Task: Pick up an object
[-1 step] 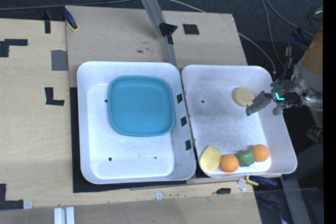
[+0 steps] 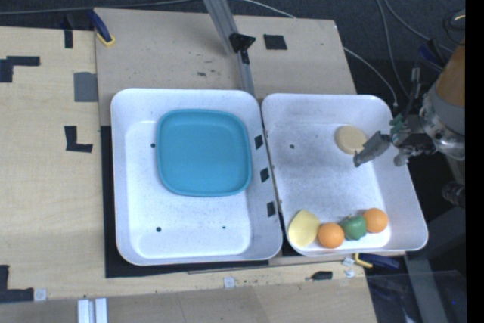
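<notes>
So far nothing is lifted; the pick looks still to do

Right bin [image 2: 302, 163]: five things in it. Beige disc [image 2: 350, 138] lies flat in the far right part, apart from the rest. Along the near wall, a row left to right: yellow piece [image 2: 303, 228], orange ball [image 2: 330, 235], green piece [image 2: 353, 227], second orange ball [image 2: 375, 220]. The row is packed close, neighbours touching or nearly so

Left bin [image 2: 136, 163]: blue plate [image 2: 203, 152] sits flat in the middle, alone

Gripper [image 2: 374, 147] reaches in over the right rim of the right bin, arm [image 2: 446, 106] behind it at the frame's right. One dark finger [image 2: 368, 147] points left and ends just beside the disc's near right edge. Fingers look spread rather than closed, though the angle is poor and the second finger is hard to make out. Nothing sits between them. Whether the tip touches the disc or hangs above it, cannot tell from this slant

Judgement: approach stage, likely aimed at the disc since it is the closest thing. Done: arm brought into the bin near a target. Left: centre the fingers over the thing, descend, close, raise clear of the bin floor

Risk as I read it: the disc is low and flat, so fingers may slide over it; the tip is off to one side, not astride it
</notes>
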`<action>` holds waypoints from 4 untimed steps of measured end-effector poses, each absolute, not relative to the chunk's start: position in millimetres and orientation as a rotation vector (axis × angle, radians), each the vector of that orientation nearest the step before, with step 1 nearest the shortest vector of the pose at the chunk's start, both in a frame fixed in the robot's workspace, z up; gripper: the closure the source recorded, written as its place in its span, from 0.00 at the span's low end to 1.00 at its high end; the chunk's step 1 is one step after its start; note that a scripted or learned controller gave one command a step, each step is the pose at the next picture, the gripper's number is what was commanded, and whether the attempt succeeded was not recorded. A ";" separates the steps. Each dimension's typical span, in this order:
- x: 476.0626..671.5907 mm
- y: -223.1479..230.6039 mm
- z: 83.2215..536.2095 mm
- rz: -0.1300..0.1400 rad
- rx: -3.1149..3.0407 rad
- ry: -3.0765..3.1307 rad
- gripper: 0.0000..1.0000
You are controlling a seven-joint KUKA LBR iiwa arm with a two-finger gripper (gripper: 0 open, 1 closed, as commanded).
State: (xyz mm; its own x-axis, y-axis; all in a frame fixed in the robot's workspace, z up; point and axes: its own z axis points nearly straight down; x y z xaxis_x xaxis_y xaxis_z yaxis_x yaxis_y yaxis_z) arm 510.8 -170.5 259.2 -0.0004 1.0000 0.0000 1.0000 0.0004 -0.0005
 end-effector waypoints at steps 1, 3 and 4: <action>506.2 -173.8 215.4 0.004 -2.219 -2.219 0.00; 512.4 -177.0 116.9 0.004 -2.219 -2.219 0.00; 513.5 -176.7 128.8 0.001 -2.219 -2.221 1.00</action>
State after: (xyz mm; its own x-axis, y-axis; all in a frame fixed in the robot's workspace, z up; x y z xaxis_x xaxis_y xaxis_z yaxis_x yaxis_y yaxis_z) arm 513.5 -176.7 128.8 -0.0009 1.0000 0.0009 1.0000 0.0009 -0.0015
